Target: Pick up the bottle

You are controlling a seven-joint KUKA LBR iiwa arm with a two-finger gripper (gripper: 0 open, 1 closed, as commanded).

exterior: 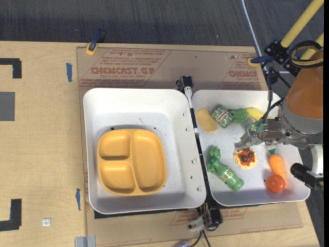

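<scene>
A small green bottle [225,172] lies on its side in the right bin [241,195], near the bin's front left, slanting towards the front right. My gripper [255,134] hangs over the middle of that bin, up and to the right of the bottle and apart from it. It stands just above a round orange toy with red and black marks [245,158]. The grey arm with its orange band [308,94] reaches in from the right.
The right bin also holds a green labelled can [222,115], a yellow piece [206,120], a yellow-green item [250,114], an orange carrot [277,163] and a red ball [275,184]. The left bin [103,107] carries a yellow divided plate [132,161].
</scene>
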